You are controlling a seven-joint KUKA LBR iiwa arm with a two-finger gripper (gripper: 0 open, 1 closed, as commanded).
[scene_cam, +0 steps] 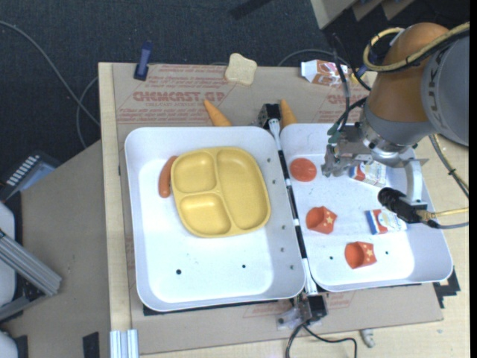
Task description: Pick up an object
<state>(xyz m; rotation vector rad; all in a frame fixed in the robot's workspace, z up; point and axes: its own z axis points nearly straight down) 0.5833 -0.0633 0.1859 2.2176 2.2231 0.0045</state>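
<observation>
Pincer (339, 162) tips blurred, indistinct

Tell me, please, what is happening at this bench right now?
A grey robot arm reaches in from the right, and its gripper hangs low over the far part of the right bin. Nothing can be seen between its fingers, so no object looks picked yet. In that bin lie a red round piece, two red blocks and small packets, one right beside the gripper. The left bin holds a yellow divided tray with a sausage beside it.
</observation>
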